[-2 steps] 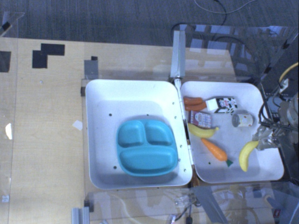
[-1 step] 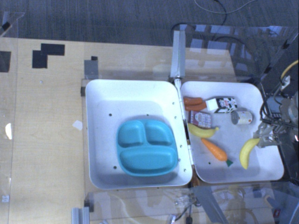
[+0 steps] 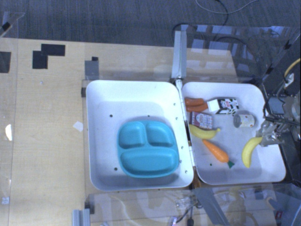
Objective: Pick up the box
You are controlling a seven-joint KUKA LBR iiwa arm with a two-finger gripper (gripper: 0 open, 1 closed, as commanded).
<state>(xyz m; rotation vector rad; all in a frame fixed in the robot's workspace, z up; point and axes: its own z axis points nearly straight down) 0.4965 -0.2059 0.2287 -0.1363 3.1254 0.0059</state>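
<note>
On the bench [image 3: 47,140], two white bins sit side by side. Left bin [image 3: 101,102] holds a blue divided plate [image 3: 148,148], 3 compartments, lying flat toward the near side of the bin.

Right bin [image 3: 270,171] holds several items. Box [image 3: 203,120], small, reddish w/ a printed label, lies flat near the bin's left wall, just below an orange-red sausage-like item [image 3: 196,104] at the far left corner. Touching the box's near edge: a yellow banana [image 3: 203,132], lying roughly crosswise. Nearer still, a carrot [image 3: 217,151] w/ green tip pointing to the right-near side, close to that banana but whether they touch is unclear. Black-and-white carton [image 3: 224,105] lies to the right of the sausage item, toward the far wall. A grey can [image 3: 245,120] on its side sits just below-right of the carton. 2nd banana [image 3: 249,150] lies curved near the right side of the bin, well apart from the box.

End effector [image 3: 269,136] reaches in at the right edge, low over the right bin's right side, its tip just beside the upper end of the 2nd banana. Can't tell how far it's open; nothing visibly gripped. Box is across the bin from it, w/ the can between.

Black tape marks [image 3: 47,54] on the bench at far left; a thin cable [image 3: 218,1] loops on the dark floor beyond.
</note>
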